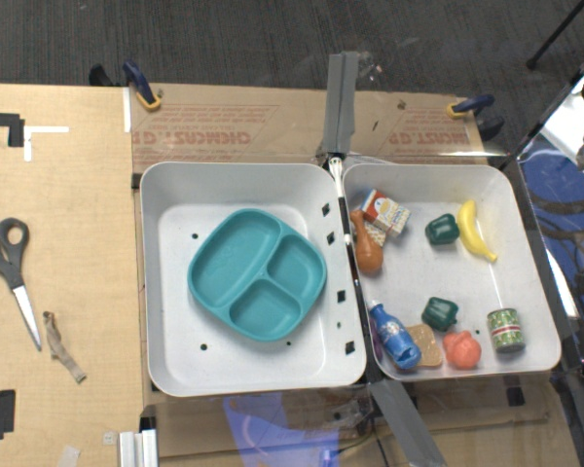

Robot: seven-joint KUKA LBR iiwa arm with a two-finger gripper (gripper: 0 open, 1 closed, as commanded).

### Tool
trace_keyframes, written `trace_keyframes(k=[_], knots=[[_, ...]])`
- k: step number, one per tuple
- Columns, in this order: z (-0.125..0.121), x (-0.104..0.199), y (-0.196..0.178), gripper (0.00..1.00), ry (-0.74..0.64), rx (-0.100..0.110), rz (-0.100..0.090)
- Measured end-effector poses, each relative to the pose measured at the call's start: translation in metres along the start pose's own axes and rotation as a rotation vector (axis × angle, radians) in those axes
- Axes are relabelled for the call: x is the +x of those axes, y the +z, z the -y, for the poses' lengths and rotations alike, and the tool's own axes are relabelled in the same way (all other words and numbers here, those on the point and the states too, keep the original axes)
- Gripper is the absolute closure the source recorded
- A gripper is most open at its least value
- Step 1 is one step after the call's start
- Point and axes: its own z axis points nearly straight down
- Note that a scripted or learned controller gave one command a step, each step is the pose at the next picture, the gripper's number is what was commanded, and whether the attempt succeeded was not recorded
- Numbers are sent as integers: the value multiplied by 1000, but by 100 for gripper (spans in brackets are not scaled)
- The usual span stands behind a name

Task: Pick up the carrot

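Observation:
The carrot (367,246), an elongated orange-brown piece, lies in the right bin (521,261) against its left wall. It runs roughly top to bottom, with its thicker end lower down. A small white and orange carton (385,213) touches its upper right side.
The right bin also holds a banana (477,230), two dark green pieces (442,230) (439,311), a small can (506,329), a blue bottle (393,337), a tan slice (428,348) and a red-orange round piece (462,350). A teal divided plate (258,275) lies in the left bin (165,290). Scissors (12,266) rest on the bench at left.

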Motion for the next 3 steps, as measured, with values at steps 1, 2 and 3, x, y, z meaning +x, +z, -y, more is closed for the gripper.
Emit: trace_keyframes(k=[1, 2, 3], knots=[[1, -2, -9, 100, 3, 2, 5], [-39, 31, 81, 100, -360, -9, -6], [41, -32, -68, 100, -512, -5, -2]])
